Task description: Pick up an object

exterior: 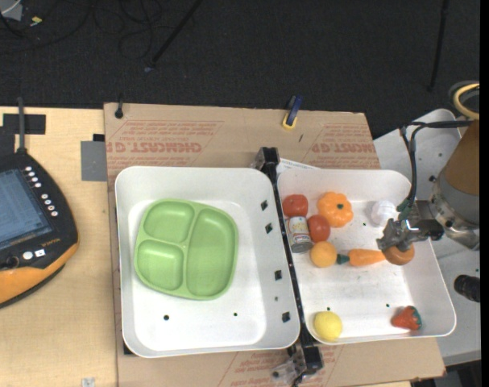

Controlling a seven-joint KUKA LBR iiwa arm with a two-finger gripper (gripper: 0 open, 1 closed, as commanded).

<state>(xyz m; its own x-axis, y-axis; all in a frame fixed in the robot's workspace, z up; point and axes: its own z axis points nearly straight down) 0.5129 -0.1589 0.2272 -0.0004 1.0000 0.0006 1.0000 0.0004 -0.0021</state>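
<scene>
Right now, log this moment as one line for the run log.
tool low in right bin, far side | over small orange-brown item by carrot | grasp unconfirmed | green plate in left bin

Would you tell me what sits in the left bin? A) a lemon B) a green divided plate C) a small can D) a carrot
B: the green divided plate lies in the left bin; the lemon, can and carrot are in the right bin.

Grey arm [457,208] in from the right, wrist bent low, gripper [397,236] pointed down and leftward.
</scene>
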